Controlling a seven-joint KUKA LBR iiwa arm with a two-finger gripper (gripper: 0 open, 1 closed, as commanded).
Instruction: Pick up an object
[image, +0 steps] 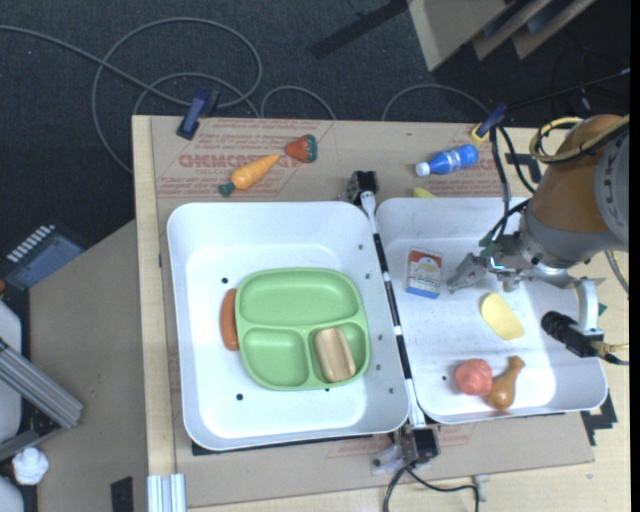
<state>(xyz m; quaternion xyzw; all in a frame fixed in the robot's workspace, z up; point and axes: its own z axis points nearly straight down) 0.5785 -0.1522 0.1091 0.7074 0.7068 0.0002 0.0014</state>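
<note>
Gripper (487, 275) hangs over the right bin (560, 395), fingers spread, pinching nothing — just above the yellow piece (501, 316), beside the carton (424, 273). Pink ball (474, 376) and drumstick (505, 383) lie nearer the front rim.

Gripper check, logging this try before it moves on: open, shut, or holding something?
Gripper: open, fingers spread above the right bin, holding nothing.

The arm (590, 200) is showing a rounded orange band above a grey wrist, with black cables looping over it, a metallic silver pincer (478, 272) at its tip, and a black fitting alongside.
</note>
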